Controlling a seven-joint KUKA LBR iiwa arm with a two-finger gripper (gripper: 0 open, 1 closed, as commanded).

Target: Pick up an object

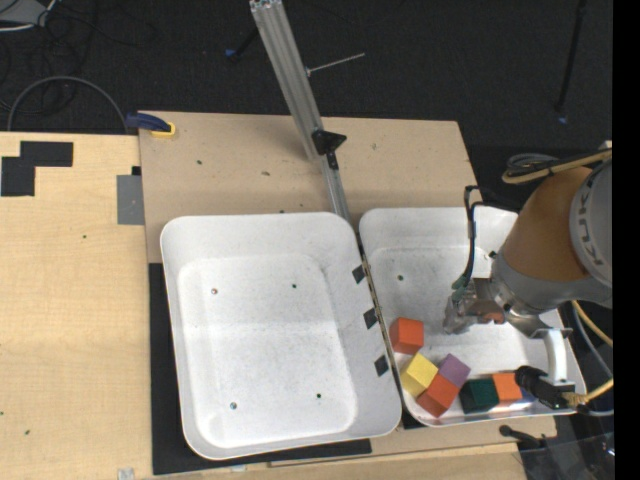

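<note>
My pincer hangs low inside the right bin, reached in from the right, and its tip is too small and dark against the white floor for me to tell how far it is open or whether anything sits in it; nothing I can see lies between its tips. The blocks are all in this bin, bunched toward the near end: an orange block closest to the divider between the bins, a yellow block just in front of it, a purple block beside that, a red-orange block touching the yellow one, then a dark green block and another orange one along the near wall. They look simply heaped there, not arranged. I judge the first orange block the easiest target, since it stands a little apart with bare floor behind it and toward me. The others crowd each other and the near rim, leaving little room for my tips. The far half of this bin is open floor for moving. The left bin sits beside it on the surface, a slanted metal rail rising behind the divider.
</note>
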